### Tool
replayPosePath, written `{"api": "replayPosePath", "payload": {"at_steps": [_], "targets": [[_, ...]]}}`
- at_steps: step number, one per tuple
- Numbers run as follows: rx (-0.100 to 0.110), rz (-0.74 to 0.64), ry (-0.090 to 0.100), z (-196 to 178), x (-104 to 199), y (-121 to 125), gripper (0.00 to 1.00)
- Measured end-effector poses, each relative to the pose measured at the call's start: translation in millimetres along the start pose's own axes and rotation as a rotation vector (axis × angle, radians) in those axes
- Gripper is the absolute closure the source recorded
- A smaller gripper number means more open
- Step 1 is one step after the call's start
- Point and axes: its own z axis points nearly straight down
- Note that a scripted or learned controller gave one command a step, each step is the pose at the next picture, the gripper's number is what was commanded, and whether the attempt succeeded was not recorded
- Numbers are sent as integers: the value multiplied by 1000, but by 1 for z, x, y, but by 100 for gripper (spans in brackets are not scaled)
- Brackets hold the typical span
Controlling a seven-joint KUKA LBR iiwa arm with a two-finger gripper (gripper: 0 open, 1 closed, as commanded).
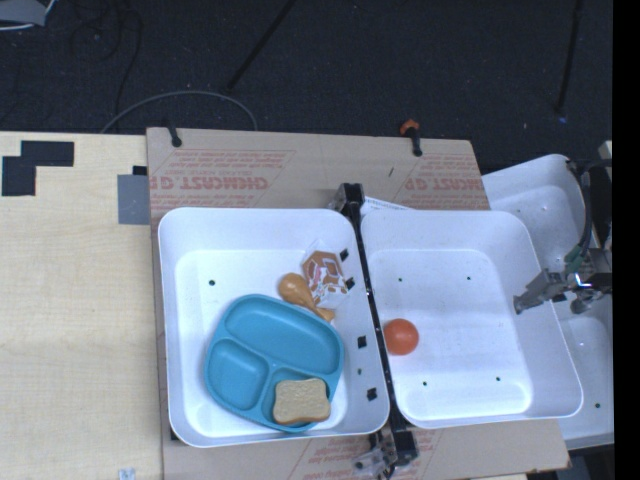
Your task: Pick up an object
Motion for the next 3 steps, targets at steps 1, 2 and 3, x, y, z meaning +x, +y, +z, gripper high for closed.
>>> {"api": "replayPosePath", "payload": {"at_steps": [1,2,3], "targets": [[-10,-3,-3,-6,0,2,0],[-5,-4,0,53,11,1,0],[-6,-3,0,105,22,2,0]]}}
